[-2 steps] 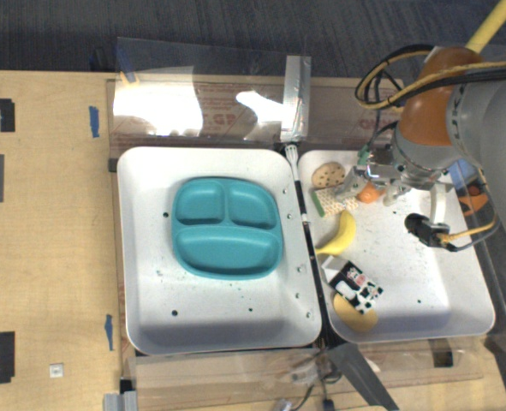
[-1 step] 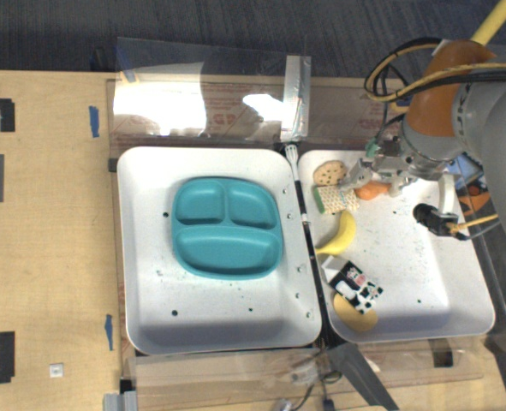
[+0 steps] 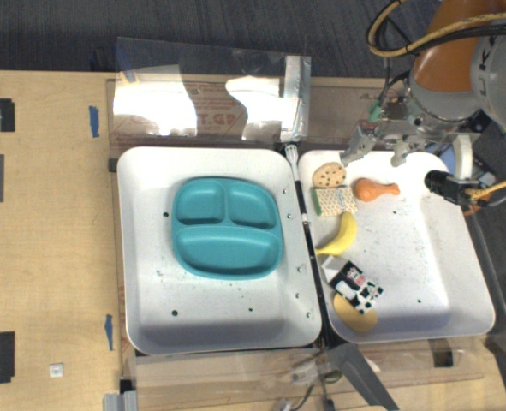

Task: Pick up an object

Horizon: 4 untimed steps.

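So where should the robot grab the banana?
Best guess: the banana's middle, coming straight down from above. It lies flat in the right bin, curving from upper right to lower left, so the pinch should go across its narrow width. The waffle piece sits near its top end, so avoid that end.

A teal divided plate [image 3: 228, 227] lies in a white bin [image 3: 141, 298]. The other white bin [image 3: 441, 272] carries a yellow banana [image 3: 342, 235], an orange drumstick [image 3: 374, 189], a tan speckled cookie [image 3: 328, 175] and a black-and-white checked piece [image 3: 356, 282].
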{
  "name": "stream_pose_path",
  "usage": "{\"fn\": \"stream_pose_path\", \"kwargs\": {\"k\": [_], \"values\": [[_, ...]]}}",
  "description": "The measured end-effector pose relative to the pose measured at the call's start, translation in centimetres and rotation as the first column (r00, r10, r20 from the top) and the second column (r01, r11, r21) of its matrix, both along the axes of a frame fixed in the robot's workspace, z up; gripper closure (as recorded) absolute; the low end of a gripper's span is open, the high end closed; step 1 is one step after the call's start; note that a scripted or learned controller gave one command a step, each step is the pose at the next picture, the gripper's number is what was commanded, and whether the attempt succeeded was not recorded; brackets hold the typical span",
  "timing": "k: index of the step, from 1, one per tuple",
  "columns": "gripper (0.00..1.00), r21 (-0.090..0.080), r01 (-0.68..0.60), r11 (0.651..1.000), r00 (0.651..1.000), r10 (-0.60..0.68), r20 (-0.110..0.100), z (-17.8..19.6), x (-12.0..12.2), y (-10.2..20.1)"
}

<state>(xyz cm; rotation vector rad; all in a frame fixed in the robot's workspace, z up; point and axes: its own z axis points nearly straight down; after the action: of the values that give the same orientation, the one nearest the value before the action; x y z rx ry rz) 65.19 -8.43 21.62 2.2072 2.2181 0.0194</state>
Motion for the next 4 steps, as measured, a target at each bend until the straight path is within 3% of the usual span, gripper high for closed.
{"fn": "stream_pose_path", "kwargs": {"k": [1,2,3,4], "values": [[0.0,0.0,0.091,0.996,0.996,-0.091,-0.025,-7.9,-4.8,-1.2],[0.0,0.001,0.179,0.984,0.984,-0.179,-0.012,-12.9,-7.3,-0.7],[0.0,-0.001,0.036,0.999,0.999,-0.036,-0.015,-12.1,-5.5,-4.2],[0.0,-0.001,0.039,0.999,0.999,-0.039,-0.012,-12.9,-8.5,-1.7]]}}
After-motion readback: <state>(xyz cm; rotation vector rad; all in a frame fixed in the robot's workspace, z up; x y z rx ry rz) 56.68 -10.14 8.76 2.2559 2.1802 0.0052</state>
